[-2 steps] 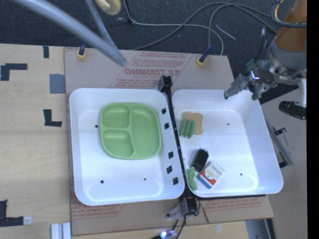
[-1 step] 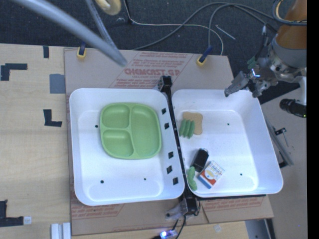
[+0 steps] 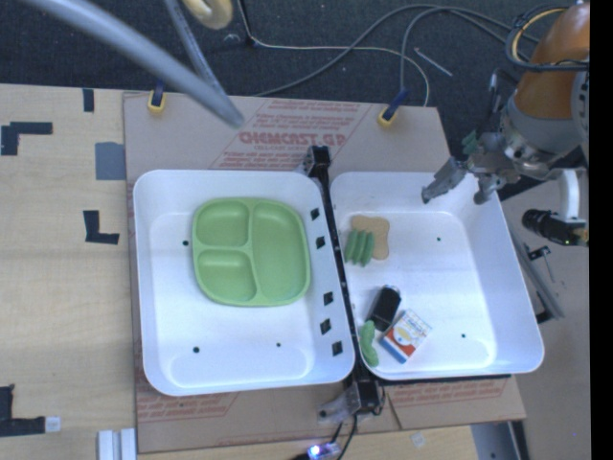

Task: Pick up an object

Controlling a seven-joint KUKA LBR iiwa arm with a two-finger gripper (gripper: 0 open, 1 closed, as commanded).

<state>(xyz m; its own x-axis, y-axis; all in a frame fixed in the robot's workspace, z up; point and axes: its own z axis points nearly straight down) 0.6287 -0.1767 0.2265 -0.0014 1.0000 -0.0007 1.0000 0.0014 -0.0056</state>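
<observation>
My gripper (image 3: 462, 188) hangs over the far right rim of the right bin (image 3: 508, 286), open, with nothing between its two fingers. In that bin, near its left wall, lie a tan flat piece (image 3: 374, 234) with a green ribbed piece (image 3: 359, 247) against it. Closer to the front lie a small black block (image 3: 385, 307), a white card-like packet (image 3: 406, 335) with red and blue print, and a green piece (image 3: 369, 339) by the divider. All of these lie well to the left of and below the gripper.
The left bin (image 3: 163, 295) holds a green sectioned plate (image 3: 252, 251). A black divider strip (image 3: 329, 257) runs between the bins. Cables (image 3: 402, 46) trail behind the bench, and a grey pole (image 3: 144, 51) crosses the upper left.
</observation>
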